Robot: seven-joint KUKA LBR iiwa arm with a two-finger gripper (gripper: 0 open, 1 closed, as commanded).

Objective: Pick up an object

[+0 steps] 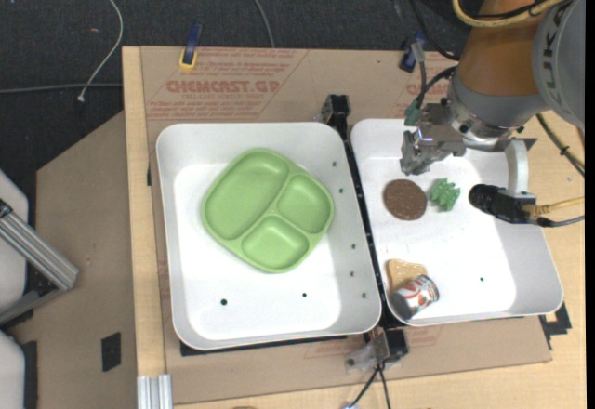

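**Hand sits just far of the brown disc**

In the right bin, the hand hovers with the brown disc right below it, on its near side; a green piece lies beside the disc. Can't tell the hand's state.

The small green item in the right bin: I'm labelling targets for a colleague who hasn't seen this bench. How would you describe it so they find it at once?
Look in the right bin, upper half, just below the hand. The small green item lies immediately right of a flat round brown disc. It is the bin's sole green thing, lumpy and jagged, unlike the smooth disc or the can near the front-left corner.
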